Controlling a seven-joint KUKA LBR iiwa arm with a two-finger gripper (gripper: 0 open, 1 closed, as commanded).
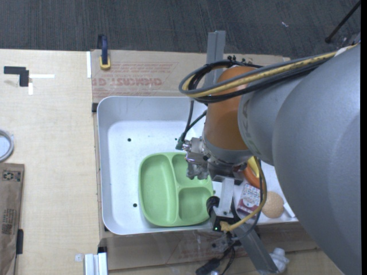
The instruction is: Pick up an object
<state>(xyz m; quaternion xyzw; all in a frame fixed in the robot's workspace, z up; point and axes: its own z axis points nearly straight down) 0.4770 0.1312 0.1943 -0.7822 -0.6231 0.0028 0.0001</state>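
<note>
The gripper's [198,166] closure cannot be told above the green tray [159,195]; its smooth divider could be slipped off.

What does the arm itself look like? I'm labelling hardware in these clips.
A thick grey arm with an orange band above the wrist. Black and yellow cables loop over it. The gripper assembly is metallic grey and black.
</note>
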